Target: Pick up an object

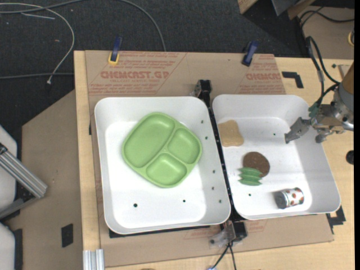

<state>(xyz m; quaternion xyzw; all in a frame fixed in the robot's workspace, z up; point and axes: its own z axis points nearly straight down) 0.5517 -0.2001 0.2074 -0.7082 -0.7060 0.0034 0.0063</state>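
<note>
Risk: two-finger gripper (308, 130) is hanging at far-right edge of right white bin (281, 102), fingers spread w/ nothing between them, so a straight drop is likely hitting rim or bare floor. Arm is reaching in from right, wrist tilted left. Candidates lying well apart from it: small printed can (289, 197) near-right, brown round disc (256, 161), ridged green piece (251, 176), tan flat slab (229, 133) mid-left. Green sectioned plastic plate (162, 149) is sitting in left bin (112, 128).

Even, bright overhead light; the green divided plate (162, 149) casts only a faint shadow toward its lower edge. White bin floors around it look slightly washed out; overall focus is soft.
</note>
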